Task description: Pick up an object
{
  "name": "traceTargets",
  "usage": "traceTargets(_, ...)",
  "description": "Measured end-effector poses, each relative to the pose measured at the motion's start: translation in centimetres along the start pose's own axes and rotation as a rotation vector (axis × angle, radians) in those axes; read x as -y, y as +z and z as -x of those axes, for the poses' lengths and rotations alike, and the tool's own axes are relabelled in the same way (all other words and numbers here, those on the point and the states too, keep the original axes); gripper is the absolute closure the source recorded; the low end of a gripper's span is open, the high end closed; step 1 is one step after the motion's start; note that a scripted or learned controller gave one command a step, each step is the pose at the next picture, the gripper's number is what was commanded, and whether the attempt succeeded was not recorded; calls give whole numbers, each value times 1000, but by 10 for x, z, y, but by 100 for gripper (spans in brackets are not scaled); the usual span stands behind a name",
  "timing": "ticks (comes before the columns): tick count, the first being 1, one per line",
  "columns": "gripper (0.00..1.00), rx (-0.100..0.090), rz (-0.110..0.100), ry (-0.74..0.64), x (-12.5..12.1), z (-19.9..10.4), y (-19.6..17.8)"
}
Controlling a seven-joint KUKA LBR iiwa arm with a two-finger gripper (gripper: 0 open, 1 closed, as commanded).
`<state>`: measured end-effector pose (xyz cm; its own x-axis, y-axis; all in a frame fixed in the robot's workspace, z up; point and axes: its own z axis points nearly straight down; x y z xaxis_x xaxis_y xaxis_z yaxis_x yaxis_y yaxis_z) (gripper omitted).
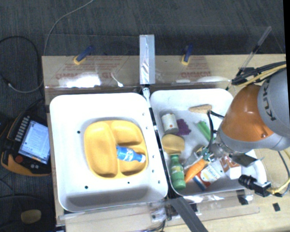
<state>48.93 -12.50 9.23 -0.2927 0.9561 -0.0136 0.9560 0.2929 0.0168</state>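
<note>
Robot lab, teach pendant (pixel 29 147), clamped bench (pixel 98 69)

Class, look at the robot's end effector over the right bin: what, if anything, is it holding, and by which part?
It cannot be told: the end effector sits low among the clutter in the right white bin, near the orange carrot-shaped toy.

The arm (pixel 276 105) is showing a smooth grey shell, rounded like a barrel, with dark letters "KU" running down its side. Below it an orange band (pixel 245 114) is bulging out as a glossy dome. Under the band a grey ring (pixel 249 142) is wrapping the wrist. Black cables (pixel 212 126) are curling along the band's edge. The gripper (pixel 217 154) is showing dark metal parts, too small and cluttered to tell in detail.
</note>
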Motion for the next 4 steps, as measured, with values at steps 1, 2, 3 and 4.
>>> traceTargets(1,100,-2,2,0,-2,0,-10)
traceTargets(2,100,-11,-20,173,-19,-31,-93)
traceTargets(3,100,-10,-21,213,-63,-19,-113)
traceTargets(4,100,-9,-20,170,-51,49,-135)
